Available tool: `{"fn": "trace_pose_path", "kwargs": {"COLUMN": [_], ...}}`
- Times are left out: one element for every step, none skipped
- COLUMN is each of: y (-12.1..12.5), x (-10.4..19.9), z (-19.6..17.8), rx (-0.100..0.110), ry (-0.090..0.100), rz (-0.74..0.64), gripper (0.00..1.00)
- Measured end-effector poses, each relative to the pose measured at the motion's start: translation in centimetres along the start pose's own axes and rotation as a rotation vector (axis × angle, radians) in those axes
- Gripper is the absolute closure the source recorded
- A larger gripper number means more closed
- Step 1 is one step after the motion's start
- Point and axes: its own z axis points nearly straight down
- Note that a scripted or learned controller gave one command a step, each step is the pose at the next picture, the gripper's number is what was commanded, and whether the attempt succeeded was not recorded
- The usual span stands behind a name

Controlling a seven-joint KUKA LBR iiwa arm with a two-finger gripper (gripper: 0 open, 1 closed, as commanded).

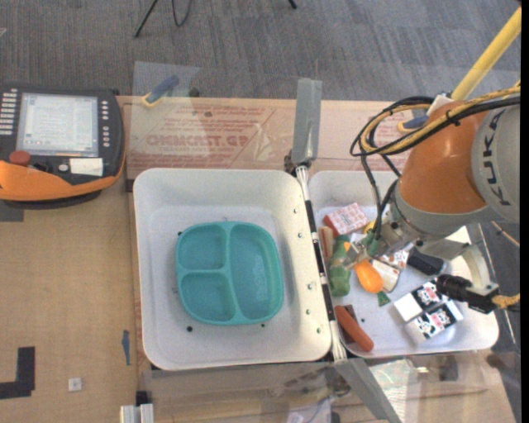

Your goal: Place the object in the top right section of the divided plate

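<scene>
gripper (374, 248) hangs low in the right bin (483, 330) over the toy pile, right above an orange piece (369, 278); nothing visibly lifted yet; teal divided plate (229, 273) lies well apart to the left in the left bin (153, 248), its top right section open.

Grey carpeted floor (248, 41) runs along the top, crossed by thin black stand legs (161, 15). Below it lies the brown cardboard-covered tabletop (66, 289), with an orange-and-grey control pendant with a lit screen (58, 140) resting at its left.
</scene>
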Motion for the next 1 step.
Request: {"fn": "trace_pose_path", "kwargs": {"y": [8.95], "x": [5.33], "z": [-5.07], "rx": [0.0], "ry": [-0.001], "rz": [-0.1], "gripper": [1.0]}}
